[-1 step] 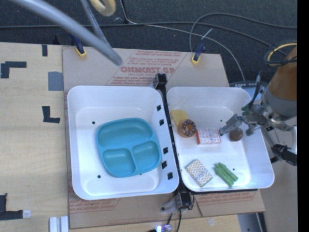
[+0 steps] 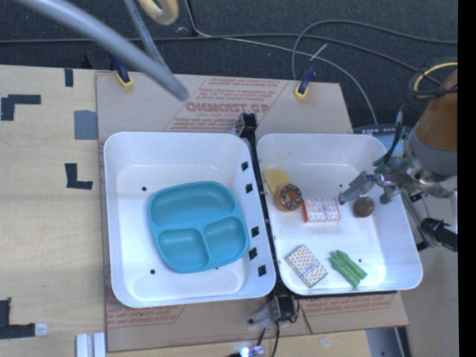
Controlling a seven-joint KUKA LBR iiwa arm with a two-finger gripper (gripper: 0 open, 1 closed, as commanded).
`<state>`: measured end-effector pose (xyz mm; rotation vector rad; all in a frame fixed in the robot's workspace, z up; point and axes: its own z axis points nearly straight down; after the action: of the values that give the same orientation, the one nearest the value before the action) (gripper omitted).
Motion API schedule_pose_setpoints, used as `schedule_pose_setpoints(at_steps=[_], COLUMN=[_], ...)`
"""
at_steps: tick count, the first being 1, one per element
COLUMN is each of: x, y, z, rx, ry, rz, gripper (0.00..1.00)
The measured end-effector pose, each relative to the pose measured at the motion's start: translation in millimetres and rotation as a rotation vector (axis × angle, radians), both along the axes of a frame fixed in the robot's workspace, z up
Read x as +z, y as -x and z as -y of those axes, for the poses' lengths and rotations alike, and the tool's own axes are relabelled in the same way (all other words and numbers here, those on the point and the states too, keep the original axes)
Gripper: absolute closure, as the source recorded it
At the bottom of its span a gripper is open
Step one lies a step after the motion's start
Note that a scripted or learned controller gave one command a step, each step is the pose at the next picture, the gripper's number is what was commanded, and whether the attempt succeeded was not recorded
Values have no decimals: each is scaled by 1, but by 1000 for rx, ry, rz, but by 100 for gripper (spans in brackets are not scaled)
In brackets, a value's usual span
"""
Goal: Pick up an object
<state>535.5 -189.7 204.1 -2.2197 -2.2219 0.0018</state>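
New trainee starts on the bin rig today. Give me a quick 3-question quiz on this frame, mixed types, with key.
1. True or false: the blue divided tray lies in the right bin.
2. Which item lies nearest the gripper? A) the green bundle B) the small brown object C) the patterned box
3. Fill in: the frosted doughnut sits in the ____ bin.

Key:
1. False; it lies in the left bin.
2. B
3. right
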Motion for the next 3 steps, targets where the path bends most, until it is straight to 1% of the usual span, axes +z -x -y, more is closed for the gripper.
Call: schedule_pose_setpoints(at_steps=[1, 2, 3], x=[-65, -118, -104], y=[2, 2, 2], z=[-1, -2, -1], rx=[0, 1, 1], ry=[-1, 1, 2], rz=[-5, 0, 2], gripper=[0, 0, 100])
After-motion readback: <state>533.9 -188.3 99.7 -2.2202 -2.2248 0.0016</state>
